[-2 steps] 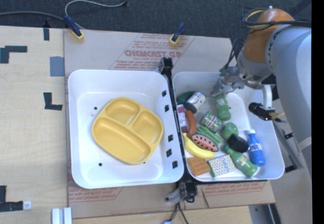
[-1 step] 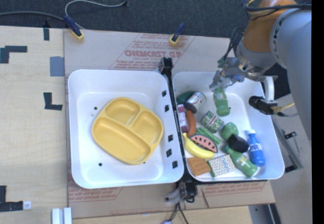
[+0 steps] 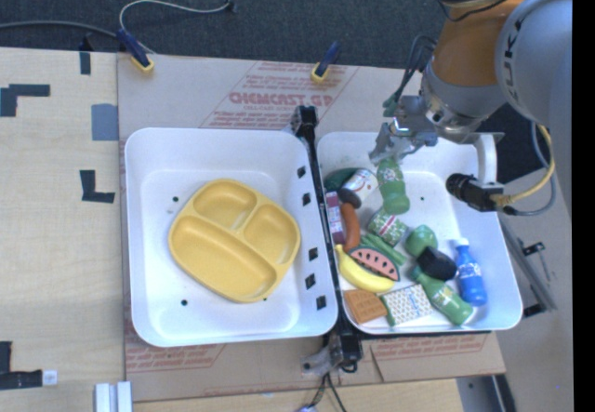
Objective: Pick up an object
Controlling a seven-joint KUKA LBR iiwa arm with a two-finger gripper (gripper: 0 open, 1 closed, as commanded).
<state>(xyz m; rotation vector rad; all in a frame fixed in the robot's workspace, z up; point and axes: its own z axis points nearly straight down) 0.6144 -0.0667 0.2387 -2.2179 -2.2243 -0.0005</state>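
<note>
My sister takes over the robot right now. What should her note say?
End effector: hanging over the top of the right bin, with a green bottle just below it. Whether it grips the bottle can't be told.
Toys: banana, watermelon slice, blue bottle and others lie piled in the right bin.
Left bin: holds a yellow divided plate.
Done: no pick confirmed.
Left: lift one object clear.

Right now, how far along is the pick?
Done: the gripper has reached the right bin, at its far end just above a green bottle. In hand: nothing visibly between the fingers; the bottle looks to be still lying among the toys. Left: close on an object and lift it. The yellow divided plate sits in the left bin.
</note>
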